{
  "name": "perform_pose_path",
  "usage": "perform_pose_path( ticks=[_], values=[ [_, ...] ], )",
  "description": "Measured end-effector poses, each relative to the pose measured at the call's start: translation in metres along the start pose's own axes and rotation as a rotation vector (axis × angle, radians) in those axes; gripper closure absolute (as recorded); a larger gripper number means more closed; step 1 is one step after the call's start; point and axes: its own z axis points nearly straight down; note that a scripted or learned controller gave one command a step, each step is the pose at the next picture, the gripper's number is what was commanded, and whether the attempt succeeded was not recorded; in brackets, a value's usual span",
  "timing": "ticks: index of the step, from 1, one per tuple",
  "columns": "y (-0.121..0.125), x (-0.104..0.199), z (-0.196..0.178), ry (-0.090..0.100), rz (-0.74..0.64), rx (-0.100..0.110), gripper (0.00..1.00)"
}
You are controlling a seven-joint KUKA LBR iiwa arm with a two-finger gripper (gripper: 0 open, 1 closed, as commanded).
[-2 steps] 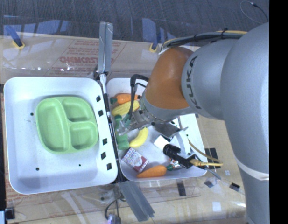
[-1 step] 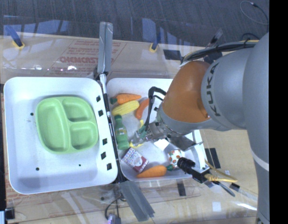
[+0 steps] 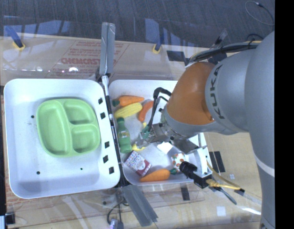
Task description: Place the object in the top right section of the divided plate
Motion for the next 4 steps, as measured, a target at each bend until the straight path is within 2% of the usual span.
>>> perform_pose_path(
  ticks=[1,2,3,4],
  values=[
    [0.011,0.056,0.0,0.002,-0.111,0.003,1.0],
    [0.069,0.034,0.0,0.001,-0.121,0.003,1.0],
    [0.003,-0.008,-0.039,0.002,0.033,0.002,1.0],
    [-0.001,-0.008,-0.014,0.001,0.035,0.003,1.0]
  ],
)
